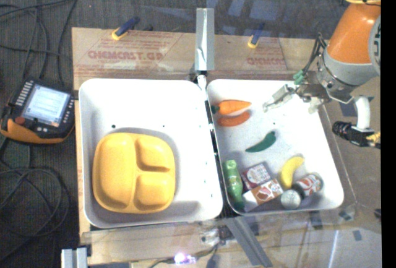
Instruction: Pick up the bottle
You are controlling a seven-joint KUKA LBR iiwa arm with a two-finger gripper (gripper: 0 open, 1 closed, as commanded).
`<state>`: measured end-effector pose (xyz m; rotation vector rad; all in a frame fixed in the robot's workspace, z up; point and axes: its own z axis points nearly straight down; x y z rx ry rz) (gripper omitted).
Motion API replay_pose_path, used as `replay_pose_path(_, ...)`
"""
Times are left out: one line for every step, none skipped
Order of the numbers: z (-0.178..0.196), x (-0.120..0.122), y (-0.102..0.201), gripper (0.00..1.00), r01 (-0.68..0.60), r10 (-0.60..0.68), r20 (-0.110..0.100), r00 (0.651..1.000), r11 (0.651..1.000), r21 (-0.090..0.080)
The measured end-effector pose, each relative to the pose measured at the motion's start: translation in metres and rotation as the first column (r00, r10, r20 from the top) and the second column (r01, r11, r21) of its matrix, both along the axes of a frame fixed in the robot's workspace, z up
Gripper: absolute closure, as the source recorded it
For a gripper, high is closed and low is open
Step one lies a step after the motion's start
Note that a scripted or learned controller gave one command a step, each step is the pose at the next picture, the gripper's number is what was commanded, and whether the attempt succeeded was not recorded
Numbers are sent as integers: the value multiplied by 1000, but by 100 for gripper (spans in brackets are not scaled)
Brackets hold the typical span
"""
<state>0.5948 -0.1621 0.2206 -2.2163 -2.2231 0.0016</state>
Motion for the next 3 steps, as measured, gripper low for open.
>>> replay_pose_path(-132,-44,-11,0,63,-63,10,998,998,-3)
replay_pose_path(-132,-9,-21,0,100,-99,11,995,995,-3)
replay_pose_path(-132,-33,28,0,94,-94,10,995,996,-5)
